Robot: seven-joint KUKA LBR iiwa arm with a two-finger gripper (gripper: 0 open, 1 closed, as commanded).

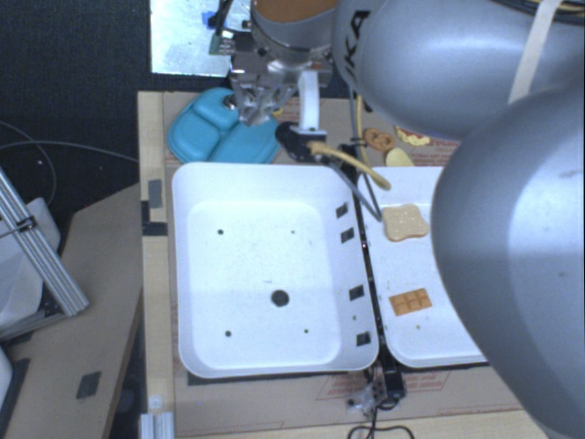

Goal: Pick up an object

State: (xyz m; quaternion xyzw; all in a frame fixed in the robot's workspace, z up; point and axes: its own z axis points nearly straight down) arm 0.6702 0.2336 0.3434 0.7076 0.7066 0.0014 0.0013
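One blue plastic piece (219, 128) behind the bins, with the gripper (253, 110) right over it.

It lies on the bench (154, 245) outside both bins, just past the back rim of the left bin (183, 245). The gripper hangs at the piece's right upper edge; contact cannot be made out, nor whether the pincer is open or closed. A dark round spot (280, 298) marks the left bin's floor. In the right bin (430, 355) lie a pale toast-shaped piece (405, 221) near the dividing wall and, closer to the front, an orange waffle square (410, 301), well apart. Behind that bin sit a pretzel-like bit (377, 139) and a yellow bit (398, 157).
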